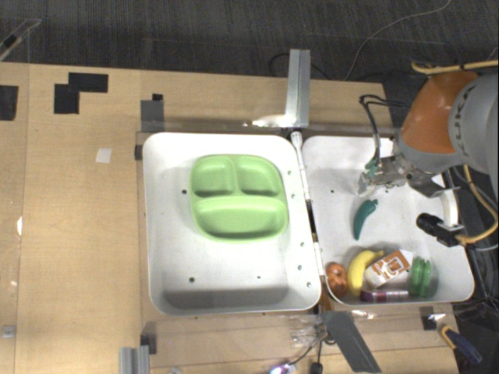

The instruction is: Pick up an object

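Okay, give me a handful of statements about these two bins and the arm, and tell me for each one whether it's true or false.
1. The green divided plate lies in the left bin. True.
2. The teal pepper lies on the green divided plate. False: it lies on the floor of the right bin.
3. The banana sits near the right bin's front edge. True.
4. The pincer is over the left bin. False: it is over the right bin, just above the teal pepper.
5. The arm reaches in from the left. False: it comes from the right.
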`<state>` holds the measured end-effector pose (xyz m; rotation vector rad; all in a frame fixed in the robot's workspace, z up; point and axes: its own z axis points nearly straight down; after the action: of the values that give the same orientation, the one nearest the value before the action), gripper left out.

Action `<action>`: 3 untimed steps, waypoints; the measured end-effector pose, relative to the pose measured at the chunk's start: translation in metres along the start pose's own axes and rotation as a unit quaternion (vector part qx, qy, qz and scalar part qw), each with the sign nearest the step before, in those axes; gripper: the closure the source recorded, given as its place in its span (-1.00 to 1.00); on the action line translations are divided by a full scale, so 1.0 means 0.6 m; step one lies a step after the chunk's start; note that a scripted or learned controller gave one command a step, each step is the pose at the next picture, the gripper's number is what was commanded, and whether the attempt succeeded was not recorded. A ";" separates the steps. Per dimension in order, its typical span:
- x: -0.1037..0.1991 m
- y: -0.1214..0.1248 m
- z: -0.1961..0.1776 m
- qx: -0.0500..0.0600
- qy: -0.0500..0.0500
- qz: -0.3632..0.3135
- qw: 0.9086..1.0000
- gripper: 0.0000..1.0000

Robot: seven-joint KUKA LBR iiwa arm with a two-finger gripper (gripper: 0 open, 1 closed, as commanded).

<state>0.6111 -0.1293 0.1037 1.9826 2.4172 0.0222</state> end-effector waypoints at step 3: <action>0.013 -0.059 -0.002 -0.001 0.000 -0.058 0.998 1.00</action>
<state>0.5746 -0.1284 0.1040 1.8362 2.5265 0.0226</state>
